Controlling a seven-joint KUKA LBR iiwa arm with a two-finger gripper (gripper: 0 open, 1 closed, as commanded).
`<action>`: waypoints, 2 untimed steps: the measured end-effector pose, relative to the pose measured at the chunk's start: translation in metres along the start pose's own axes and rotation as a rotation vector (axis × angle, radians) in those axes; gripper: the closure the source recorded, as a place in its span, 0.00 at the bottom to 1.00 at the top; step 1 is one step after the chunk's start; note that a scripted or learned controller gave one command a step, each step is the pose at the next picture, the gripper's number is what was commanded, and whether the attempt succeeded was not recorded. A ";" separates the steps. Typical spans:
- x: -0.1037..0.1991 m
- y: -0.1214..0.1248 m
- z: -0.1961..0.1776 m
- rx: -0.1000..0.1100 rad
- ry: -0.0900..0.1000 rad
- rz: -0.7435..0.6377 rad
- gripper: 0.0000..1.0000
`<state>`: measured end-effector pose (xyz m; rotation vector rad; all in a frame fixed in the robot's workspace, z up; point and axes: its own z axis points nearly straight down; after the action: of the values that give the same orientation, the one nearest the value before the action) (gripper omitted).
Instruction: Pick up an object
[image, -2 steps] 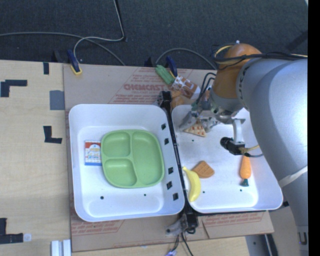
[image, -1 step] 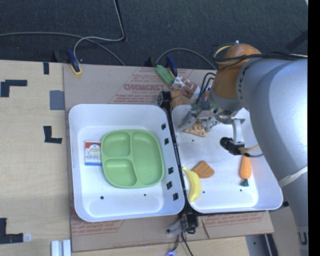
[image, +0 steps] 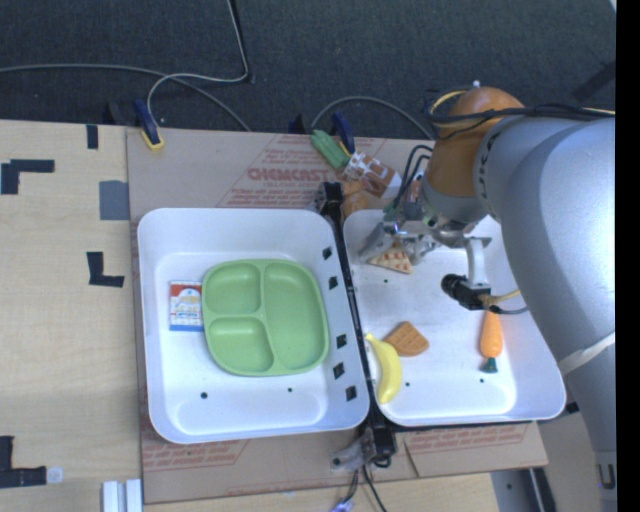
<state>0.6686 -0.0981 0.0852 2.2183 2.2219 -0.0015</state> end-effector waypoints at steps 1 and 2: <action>0.003 0.000 0.000 0.000 -0.001 0.001 0.00; -0.010 0.000 0.000 -0.001 0.000 0.001 0.00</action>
<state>0.6687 -0.1080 0.0855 2.2187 2.2209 -0.0008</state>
